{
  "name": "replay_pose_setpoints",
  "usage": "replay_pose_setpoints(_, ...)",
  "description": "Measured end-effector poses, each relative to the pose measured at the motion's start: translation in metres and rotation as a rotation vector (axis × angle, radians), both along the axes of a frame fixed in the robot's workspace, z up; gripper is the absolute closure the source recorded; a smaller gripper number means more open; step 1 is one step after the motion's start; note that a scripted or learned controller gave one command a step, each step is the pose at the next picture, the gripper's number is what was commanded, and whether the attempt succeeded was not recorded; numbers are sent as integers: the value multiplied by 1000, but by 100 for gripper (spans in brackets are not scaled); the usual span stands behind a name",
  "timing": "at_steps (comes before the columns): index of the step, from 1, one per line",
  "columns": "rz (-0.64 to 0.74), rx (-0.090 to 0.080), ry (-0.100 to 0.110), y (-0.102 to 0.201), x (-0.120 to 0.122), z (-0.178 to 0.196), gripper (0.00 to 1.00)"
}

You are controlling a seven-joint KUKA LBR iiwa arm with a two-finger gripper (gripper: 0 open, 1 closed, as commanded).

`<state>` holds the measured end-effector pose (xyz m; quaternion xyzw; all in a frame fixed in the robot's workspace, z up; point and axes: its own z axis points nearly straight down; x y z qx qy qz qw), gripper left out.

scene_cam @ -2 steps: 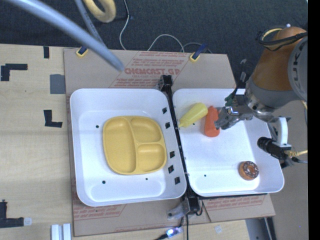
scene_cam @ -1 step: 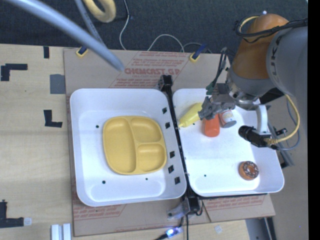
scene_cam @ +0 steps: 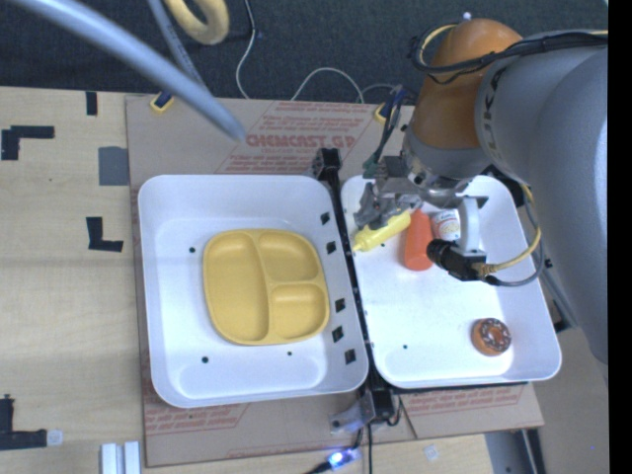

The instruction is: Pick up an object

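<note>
Gripper [scene_cam: 380, 208] low in right bin [scene_cam: 523, 363], at its left wall. Yellow banana toy [scene_cam: 380, 233] right under fingers, touching; grip state can't tell. Orange carrot toy [scene_cam: 417, 241] just beside. Donut [scene_cam: 491, 336] far off. Yellow divided plate [scene_cam: 265, 286] in left bin [scene_cam: 168, 265].

left bin [scene_cam: 168, 294]: the yellow divided plate [scene_cam: 265, 286] takes up the middle, leaving only a bare strip of floor around it along the walls. right bin [scene_cam: 533, 363]: the far end is crowded by the arm [scene_cam: 494, 97], a yellow piece [scene_cam: 380, 232], an orange piece [scene_cam: 418, 241] and a small bottle [scene_cam: 447, 224], close together. the near half is open floor apart from a donut [scene_cam: 491, 336] near the right wall.
</note>
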<state>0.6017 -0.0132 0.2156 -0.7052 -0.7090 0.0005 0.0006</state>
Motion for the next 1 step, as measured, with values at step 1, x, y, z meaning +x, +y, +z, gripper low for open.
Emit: replay_pose_setpoints(1, -1, 0, -1, 45, 25, -5, 100)
